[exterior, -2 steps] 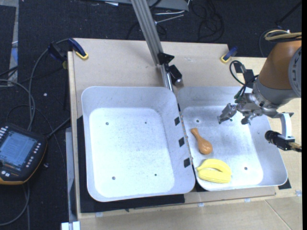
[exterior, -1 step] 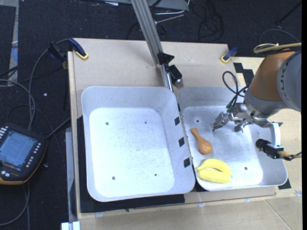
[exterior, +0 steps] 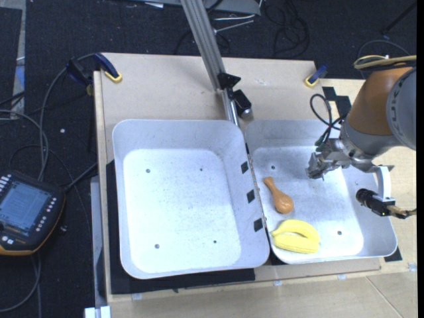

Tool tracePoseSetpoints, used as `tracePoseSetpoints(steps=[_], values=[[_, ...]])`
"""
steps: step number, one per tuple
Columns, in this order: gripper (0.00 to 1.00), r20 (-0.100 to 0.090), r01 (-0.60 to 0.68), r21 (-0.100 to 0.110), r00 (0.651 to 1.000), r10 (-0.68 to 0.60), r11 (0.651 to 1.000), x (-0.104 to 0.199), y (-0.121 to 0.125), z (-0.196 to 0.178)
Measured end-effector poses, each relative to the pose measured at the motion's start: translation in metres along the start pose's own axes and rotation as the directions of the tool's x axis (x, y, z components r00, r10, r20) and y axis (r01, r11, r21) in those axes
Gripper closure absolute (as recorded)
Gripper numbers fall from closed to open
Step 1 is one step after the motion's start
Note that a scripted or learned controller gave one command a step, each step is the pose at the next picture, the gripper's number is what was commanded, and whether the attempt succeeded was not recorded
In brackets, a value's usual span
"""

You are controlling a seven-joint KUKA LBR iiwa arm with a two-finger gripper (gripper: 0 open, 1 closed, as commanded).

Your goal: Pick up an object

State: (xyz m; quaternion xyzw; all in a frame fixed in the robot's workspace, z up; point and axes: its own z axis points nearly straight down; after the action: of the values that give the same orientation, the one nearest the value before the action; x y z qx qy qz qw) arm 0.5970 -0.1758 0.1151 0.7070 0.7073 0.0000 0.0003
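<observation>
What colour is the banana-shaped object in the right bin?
Yellow. The banana-shaped object shows clearly in the camera view, near the front edge of the right bin.

Robotics lab. Evidence: arm [exterior: 384, 108] at bench [exterior: 165, 88], two bins [exterior: 179, 197], teach pendant [exterior: 23, 211]. Loose cables [exterior: 40, 138] on floor.

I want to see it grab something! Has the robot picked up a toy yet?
Not yet. The banana and the orange spoon both lie in the right bin, untouched. The gripper is above that bin's floor, apart from both toys, with nothing seen between its fingers. Reaching one, grabbing and lifting are all left.
</observation>
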Motion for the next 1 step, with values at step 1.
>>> tracePoseSetpoints(steps=[1], values=[[1.0,0.0,0.0,-0.003,1.0,0.0,1.0,0.0027,-0.0009,-0.0425]])
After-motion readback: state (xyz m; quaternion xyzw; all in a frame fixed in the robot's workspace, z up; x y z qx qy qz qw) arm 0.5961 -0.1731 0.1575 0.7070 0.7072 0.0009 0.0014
